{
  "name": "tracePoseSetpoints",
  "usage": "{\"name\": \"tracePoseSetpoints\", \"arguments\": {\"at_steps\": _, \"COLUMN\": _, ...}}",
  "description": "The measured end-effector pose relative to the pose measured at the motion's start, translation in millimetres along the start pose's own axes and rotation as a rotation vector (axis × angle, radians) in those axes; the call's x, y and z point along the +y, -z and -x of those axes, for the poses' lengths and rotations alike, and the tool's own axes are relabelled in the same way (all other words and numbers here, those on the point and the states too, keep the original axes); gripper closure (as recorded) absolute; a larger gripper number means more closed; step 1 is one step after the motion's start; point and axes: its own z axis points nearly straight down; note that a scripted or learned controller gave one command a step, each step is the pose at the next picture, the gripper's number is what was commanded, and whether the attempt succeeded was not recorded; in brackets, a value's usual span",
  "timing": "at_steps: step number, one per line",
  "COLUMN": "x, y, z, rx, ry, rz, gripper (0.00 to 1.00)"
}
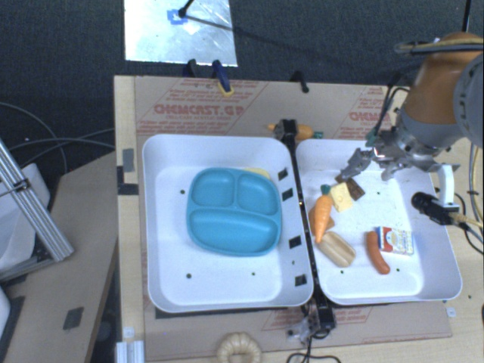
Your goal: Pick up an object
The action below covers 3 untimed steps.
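Note:
My gripper (372, 166) hangs over the back of the right bin (439, 278), open, with nothing between its fingers. Its left fingertip (353, 165) is just above a brown piece (354, 189) that lies against a yellow cheese wedge (342, 197). An orange carrot (321, 215) lies by the bin's left wall. In front of it are a tan bread roll (338, 249), a red sausage (378, 252) and a small white carton (395, 240).
The left bin (170, 278) holds a blue divided plate (234, 210) with a yellow item (259, 172) peeking out behind it. A black cylinder (429, 206) juts over the right bin's right side. An orange object (303, 132) sits behind the bins.

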Motion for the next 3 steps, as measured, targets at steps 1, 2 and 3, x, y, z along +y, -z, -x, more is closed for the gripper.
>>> {"name": "tracePoseSetpoints", "arguments": {"at_steps": 1, "x": 3, "y": 7, "z": 0, "rx": -0.002, "ry": 0.002, "rz": 0.013, "gripper": 0.00}}
{"name": "tracePoseSetpoints", "arguments": {"at_steps": 2, "x": 9, "y": -36, "z": 1, "rx": -0.001, "ry": 0.001, "rz": 0.010, "gripper": 0.00}}
{"name": "tracePoseSetpoints", "arguments": {"at_steps": 3, "x": 9, "y": -80, "z": -6, "rx": -0.001, "ry": 0.003, "rz": 0.009, "gripper": 0.00}}
